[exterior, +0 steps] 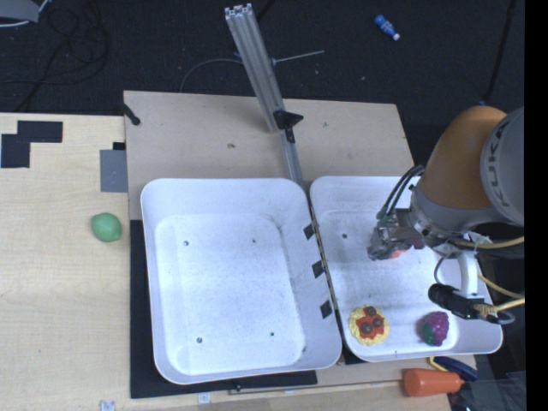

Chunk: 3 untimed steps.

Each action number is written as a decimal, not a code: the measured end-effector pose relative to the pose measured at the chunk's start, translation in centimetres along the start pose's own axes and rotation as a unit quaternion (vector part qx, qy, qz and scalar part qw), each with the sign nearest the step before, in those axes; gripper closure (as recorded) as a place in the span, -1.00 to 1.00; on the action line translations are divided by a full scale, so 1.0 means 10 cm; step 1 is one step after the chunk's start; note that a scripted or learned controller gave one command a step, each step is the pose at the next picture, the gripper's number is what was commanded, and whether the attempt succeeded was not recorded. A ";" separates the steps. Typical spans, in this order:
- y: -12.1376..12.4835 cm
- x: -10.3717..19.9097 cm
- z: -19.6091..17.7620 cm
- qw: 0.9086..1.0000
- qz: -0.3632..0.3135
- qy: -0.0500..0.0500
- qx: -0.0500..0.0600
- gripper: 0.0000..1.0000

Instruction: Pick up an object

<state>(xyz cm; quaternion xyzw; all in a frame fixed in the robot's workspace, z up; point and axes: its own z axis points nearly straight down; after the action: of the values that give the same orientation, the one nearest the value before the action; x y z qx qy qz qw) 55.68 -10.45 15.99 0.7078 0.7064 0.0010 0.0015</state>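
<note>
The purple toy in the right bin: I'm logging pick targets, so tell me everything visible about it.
The small purple lumpy toy, perhaps a plastic grape bunch with a touch of green, lies in the shallow white right bin near its front right corner. It rests on the bin floor, apart from the round yellow and red toy to its left. The gripper is above it in the view, not touching.

two white bins (pixel 224 195), one green ball (pixel 106 227), one purple toy (pixel 435 327), one yellow-red toy (pixel 368 324), one orange object (pixel 432 381)

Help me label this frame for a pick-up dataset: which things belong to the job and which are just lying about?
Job:
pincer
right bin
yellow-and-red toy
purple toy

Lying about:
left bin
green ball
orange object
blue object
</note>
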 end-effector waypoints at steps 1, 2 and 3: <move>-0.07 0.03 -0.57 1.000 -0.001 0.000 0.000 1.00; -0.07 0.02 -0.61 1.000 -0.001 0.000 0.002 1.00; -0.20 0.50 -0.54 1.000 -0.002 0.001 0.002 1.00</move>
<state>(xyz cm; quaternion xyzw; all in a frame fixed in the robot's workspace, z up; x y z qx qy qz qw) 53.71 -5.42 21.33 0.7063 0.7079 -0.0001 -0.0006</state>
